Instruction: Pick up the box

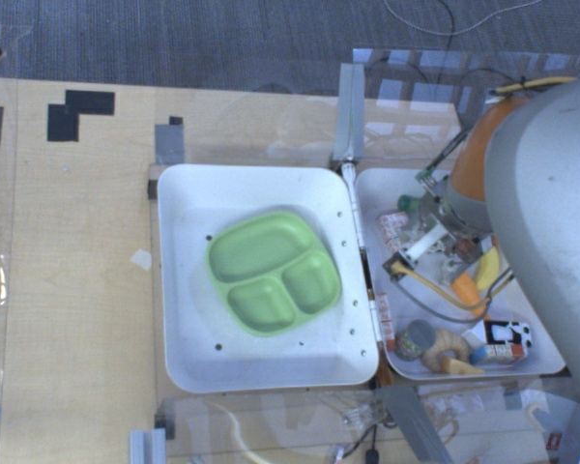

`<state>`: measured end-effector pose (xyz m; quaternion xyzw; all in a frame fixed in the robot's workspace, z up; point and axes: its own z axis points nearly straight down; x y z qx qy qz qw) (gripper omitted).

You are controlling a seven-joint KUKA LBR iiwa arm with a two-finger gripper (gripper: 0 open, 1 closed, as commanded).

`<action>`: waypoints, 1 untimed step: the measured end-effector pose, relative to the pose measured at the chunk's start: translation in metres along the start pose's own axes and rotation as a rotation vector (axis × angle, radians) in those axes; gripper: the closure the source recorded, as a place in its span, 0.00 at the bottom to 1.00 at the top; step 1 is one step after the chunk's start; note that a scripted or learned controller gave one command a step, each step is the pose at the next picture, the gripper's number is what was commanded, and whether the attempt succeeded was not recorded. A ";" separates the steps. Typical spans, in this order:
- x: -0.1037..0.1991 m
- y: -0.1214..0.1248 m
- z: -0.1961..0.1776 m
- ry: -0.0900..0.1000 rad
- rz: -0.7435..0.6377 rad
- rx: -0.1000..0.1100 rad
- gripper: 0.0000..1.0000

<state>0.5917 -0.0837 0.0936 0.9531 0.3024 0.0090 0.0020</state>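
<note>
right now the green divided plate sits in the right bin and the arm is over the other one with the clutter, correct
Not quite. The camera view shows the green divided plate in the left bin, not the right one. The rest holds: the arm is over the other bin, the right bin, with the clutter.

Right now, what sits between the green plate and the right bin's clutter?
Camera view: bare white floor of the left bin, then the two bins' adjoining rims, beside the green plate.
</note>
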 end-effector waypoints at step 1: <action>-0.050 0.030 -0.002 0.004 0.010 -0.007 0.00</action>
